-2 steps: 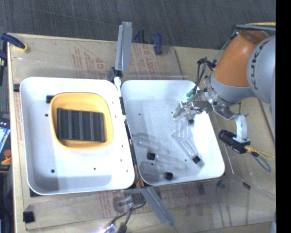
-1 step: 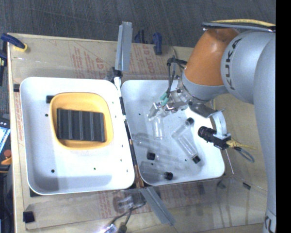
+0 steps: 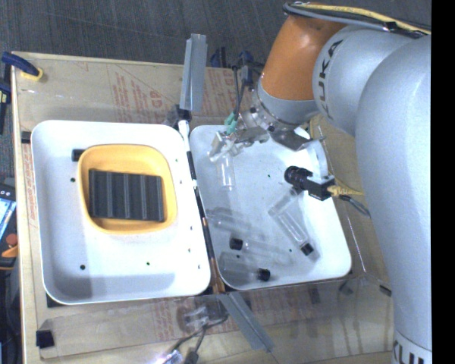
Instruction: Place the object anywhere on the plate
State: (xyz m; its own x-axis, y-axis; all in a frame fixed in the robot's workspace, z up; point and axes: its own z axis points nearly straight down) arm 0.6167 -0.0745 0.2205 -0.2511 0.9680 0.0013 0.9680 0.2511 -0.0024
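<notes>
While the pincer [image 3: 226,141], state indeterminate, hovers at the right bin's [image 3: 330,260] far-left corner, pickup is pending; the yellow plate [image 3: 127,158] awaits.

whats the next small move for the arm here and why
Probably lower the gripper onto one of the clear tube-like objects in the right bin. It hovers at that bin's upper left with nothing visible between its fingers, while the yellow plate sits in the left bin, bearing only a dark ridged block.
</notes>
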